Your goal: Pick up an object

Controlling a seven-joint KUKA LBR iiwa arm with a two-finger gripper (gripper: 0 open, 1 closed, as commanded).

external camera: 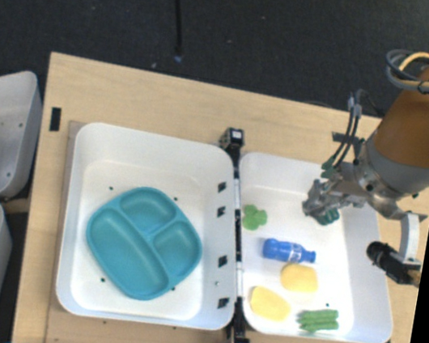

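The hand (pixel 324 208) hangs over the back of the right bin (pixel 354 314); I cannot tell if it grips anything. The blue bottle (pixel 288 251) lies just in front of it, near two yellow lumps (pixel 284 290).

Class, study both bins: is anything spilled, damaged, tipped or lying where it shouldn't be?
Nothing looks spilled or damaged. The blue bottle lies on its side in the right bin, among a green piece, two yellow pieces and a green bundle. The teal tray sits flat but turned askew in the left bin.
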